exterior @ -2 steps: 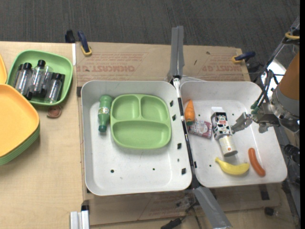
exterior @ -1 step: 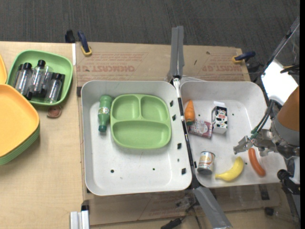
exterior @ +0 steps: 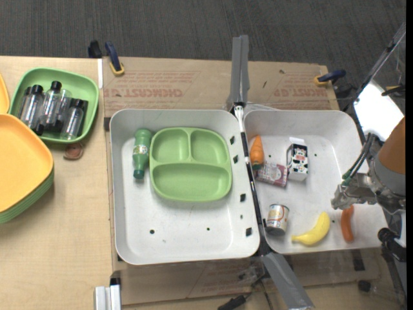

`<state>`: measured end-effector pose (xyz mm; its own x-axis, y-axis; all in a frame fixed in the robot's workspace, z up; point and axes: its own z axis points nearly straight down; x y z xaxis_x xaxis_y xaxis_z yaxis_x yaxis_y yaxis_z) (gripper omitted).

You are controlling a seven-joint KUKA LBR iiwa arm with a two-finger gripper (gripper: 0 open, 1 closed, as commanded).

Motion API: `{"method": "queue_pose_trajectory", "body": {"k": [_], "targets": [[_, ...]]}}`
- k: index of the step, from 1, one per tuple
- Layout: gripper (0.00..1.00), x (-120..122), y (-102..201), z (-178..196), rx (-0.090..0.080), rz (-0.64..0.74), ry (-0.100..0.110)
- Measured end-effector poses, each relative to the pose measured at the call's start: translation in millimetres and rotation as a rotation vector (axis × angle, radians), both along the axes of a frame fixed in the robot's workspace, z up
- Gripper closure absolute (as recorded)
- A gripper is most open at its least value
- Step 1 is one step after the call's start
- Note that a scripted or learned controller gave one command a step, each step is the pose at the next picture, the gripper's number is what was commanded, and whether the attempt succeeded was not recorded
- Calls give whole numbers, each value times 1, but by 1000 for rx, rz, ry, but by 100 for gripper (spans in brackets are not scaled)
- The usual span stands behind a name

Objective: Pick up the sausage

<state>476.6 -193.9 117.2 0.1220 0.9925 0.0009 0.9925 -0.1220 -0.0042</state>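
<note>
The sausage [exterior: 347, 225] lies at the right bin's [exterior: 322, 124] near right edge, beside the banana [exterior: 312, 231]. The tool [exterior: 347, 200] hovers just above; I cannot tell its spread. Straddle the sausage's middle, clear of the banana.

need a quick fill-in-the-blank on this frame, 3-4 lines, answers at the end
1. The sausage lies in the ____ bin.
2. The green tray has ____ compartments.
3. The yellow fruit beside the can is a ____.
4. Left of the tray lies a green ____.

Answers: right; three; banana; bottle
</note>
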Motion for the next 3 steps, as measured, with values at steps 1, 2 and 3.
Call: {"method": "queue_pose_trajectory", "body": {"k": [1,2,3], "targets": [[100,0,57,-8,0,48,0],[100,0,18,-7,-3,-351,0],[100,0,11,-27,-1,-226,1]]}}
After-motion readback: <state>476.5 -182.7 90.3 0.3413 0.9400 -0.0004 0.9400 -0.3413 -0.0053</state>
